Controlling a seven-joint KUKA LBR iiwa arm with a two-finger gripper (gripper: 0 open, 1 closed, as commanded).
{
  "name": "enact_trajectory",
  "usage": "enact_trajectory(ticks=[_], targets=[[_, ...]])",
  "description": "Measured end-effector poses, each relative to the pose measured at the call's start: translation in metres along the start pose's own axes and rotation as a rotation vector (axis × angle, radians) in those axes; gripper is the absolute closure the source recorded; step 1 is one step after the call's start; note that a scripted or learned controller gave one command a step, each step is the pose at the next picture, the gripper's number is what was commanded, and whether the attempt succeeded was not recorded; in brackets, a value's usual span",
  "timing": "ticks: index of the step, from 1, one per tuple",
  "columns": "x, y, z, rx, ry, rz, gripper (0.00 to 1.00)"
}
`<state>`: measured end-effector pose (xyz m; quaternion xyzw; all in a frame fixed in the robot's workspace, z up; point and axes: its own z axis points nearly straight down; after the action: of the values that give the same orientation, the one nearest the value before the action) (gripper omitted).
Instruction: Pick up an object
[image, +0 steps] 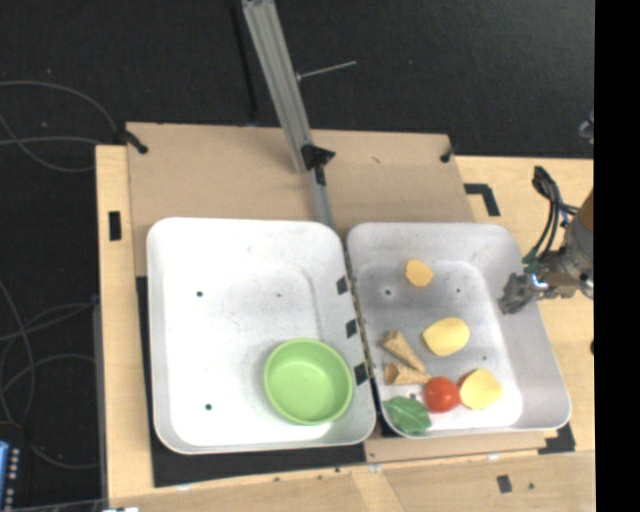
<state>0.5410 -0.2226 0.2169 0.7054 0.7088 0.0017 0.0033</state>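
The right bin (520, 330) holds a small yellow piece (419, 272) near its back, a larger yellow lump (446, 336) in the middle and a yellow ball (481, 389) at the front right. A red ball (441, 394) lies beside it, with a green leafy piece (407, 412) at the front edge and two tan wedges (400, 358) to the left. My gripper (519, 292) hangs at the right bin's right rim, apart from all of them. Nothing shows between its fingers.
The left bin (200, 300) carries a green bowl (308, 380) at its front right. A grey metal pole (285, 90) slants down from the top to the gap between the bins. Cables trail over the dark floor at the left.
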Motion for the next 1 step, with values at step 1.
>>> enact_trajectory(ticks=[1], targets=[[-0.0010,0.0018,-0.0350,0.001,0.000,-0.001,1.00]])
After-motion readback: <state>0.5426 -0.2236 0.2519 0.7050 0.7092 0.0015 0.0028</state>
